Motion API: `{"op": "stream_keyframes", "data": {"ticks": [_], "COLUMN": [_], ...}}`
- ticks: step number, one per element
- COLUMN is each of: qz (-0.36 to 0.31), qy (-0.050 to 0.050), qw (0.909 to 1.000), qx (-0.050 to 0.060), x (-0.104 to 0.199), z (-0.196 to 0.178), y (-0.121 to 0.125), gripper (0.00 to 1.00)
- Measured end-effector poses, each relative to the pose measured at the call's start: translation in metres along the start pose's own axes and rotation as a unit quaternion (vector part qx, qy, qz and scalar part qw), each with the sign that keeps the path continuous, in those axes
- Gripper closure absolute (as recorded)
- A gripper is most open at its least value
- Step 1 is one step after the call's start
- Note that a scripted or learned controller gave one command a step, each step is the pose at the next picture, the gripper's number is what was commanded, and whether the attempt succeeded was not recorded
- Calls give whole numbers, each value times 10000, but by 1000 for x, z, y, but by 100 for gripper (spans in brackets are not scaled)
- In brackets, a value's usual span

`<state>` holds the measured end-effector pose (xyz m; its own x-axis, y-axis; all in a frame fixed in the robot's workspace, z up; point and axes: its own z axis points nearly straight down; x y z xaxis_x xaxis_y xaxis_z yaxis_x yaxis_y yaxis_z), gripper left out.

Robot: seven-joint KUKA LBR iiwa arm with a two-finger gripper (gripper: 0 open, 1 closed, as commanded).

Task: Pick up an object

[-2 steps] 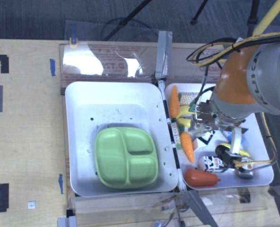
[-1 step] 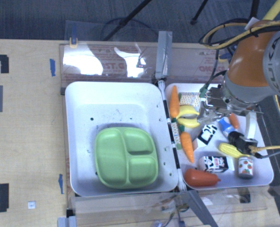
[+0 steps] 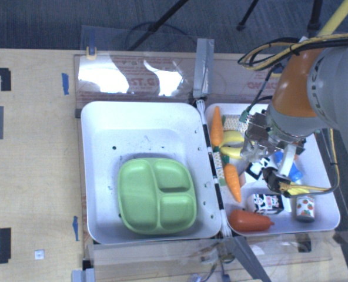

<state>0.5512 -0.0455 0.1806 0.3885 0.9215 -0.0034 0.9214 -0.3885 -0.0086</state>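
The right bin [image 3: 330, 175] holds several toy foods. An orange carrot [image 3: 216, 125] lies along its left wall, and a second carrot [image 3: 234, 182] lies below it. A yellow banana-like piece [image 3: 233, 138] sits between them. A red pepper [image 3: 250, 220] rests at the front edge, with a black-and-white cow-patterned item [image 3: 266, 202] just behind it and a small white can with red spots [image 3: 305, 207] to the right. My gripper [image 3: 262, 160] is low over the bin's middle, right of the carrots and beside a blue-and-white item [image 3: 293, 170]. Nothing is visibly held.
The left bin [image 3: 103, 128] holds a green divided plate [image 3: 156, 195] at its front. The grey divider between the bins [image 3: 212, 157] runs just left of the carrots. A yellow cable [image 3: 308, 188] trails across the right bin. The arm's orange band [image 3: 294, 87] hangs over the bin's back.
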Motion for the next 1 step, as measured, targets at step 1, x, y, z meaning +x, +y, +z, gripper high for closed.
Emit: {"op": "stream_keyframes", "data": {"ticks": [1], "qz": [-271], "qy": [0], "qw": [9996], "qx": [-22], "x": [-22], "z": [-44], "y": [35], "gripper": [100]}}
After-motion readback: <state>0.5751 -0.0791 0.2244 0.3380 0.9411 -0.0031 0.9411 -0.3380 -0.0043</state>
